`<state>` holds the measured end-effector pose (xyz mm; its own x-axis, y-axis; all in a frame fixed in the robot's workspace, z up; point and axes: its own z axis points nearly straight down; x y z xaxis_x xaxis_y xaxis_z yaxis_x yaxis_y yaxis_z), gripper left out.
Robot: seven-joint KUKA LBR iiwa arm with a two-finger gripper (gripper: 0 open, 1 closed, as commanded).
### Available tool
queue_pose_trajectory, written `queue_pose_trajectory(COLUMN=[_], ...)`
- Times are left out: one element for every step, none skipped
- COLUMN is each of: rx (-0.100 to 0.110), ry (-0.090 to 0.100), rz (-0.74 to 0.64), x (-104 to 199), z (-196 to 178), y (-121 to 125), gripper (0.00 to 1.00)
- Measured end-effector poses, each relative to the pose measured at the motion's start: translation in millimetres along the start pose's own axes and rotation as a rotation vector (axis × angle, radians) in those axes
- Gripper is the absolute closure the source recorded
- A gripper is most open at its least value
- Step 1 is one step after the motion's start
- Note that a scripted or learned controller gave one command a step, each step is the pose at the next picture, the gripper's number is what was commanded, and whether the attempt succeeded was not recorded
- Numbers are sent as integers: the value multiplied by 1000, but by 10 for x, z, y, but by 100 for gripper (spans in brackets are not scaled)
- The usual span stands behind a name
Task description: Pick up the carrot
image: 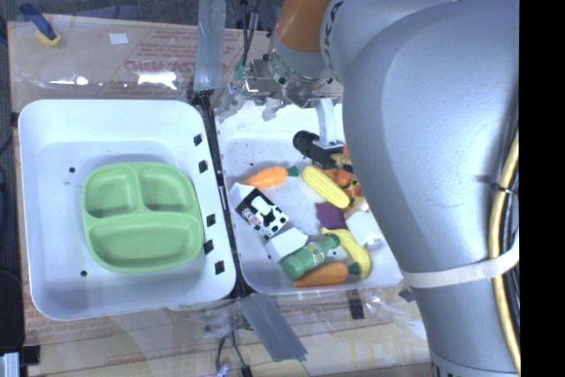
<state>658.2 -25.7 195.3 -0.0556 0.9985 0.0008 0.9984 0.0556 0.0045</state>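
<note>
carrot [267, 177] lies loose on the right bin [231, 133] floor near its left wall, beside the corn [326, 187] and milk carton [262, 214]. we judge it ungrasped; our gripper [265, 101] hangs above the bin's far edge, and we cannot tell its state.

grey arm [424, 101] bent low, tool [265, 97] hovering

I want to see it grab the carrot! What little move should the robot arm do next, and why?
Probably swing the gripper forward and lower it over the carrot. The gripper hangs near the far edge of the right bin, apart from the carrot, which lies free near that bin's left wall, above the black-and-white carton. Whether its fingers are spread is unclear.
</note>
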Motion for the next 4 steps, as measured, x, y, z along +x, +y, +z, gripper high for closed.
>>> queue_pose_trajectory(rx=[11, 10, 11, -3], ry=[-2, 0, 1, 0], rz=[68, 183, 177, 298], x=[-939, -702, -699, -548], z=[281, 1047, 946, -11], y=[-701, -1039, -1033, -204], gripper=[0, 0, 100, 100])
